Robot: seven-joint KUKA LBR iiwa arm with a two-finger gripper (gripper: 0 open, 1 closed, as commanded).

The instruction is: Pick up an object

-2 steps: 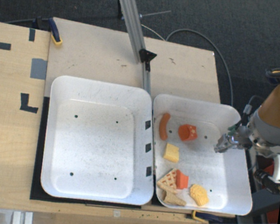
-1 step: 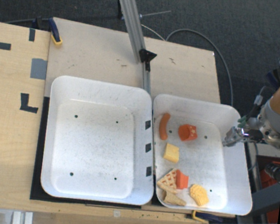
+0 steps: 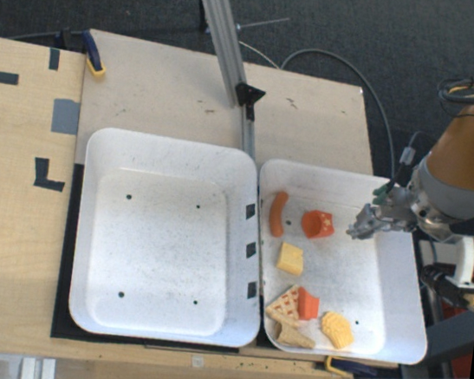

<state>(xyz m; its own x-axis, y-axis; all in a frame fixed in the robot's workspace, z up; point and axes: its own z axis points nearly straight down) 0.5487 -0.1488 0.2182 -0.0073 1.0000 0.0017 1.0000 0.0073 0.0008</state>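
1. The arm (image 3: 459,163) reaches in from the right, and its jaws hang over the upper right part of the right bin (image 3: 398,286); whether they stand wide or narrow cannot be told.
2. Nearest to them, just to their left, an orange-red block (image 3: 318,225) lies on the bin floor, apart from them.
3. Left of the block, an orange sausage (image 3: 278,213) lies lengthwise near the bin's left wall.
4. Below these sits a yellow cheese cube (image 3: 290,259).
5. Along the bin's lower edge a cluster crowds together: a waffle wedge (image 3: 284,306), a small red piece (image 3: 308,305) touching it, a tan piece (image 3: 294,335) and a yellow corn cob (image 3: 337,330).
6. The left bin (image 3: 94,208) adjoins the right one on the counter (image 3: 5,222).
7. A slanted metal pole (image 3: 226,38) ends at the bins' top edge.
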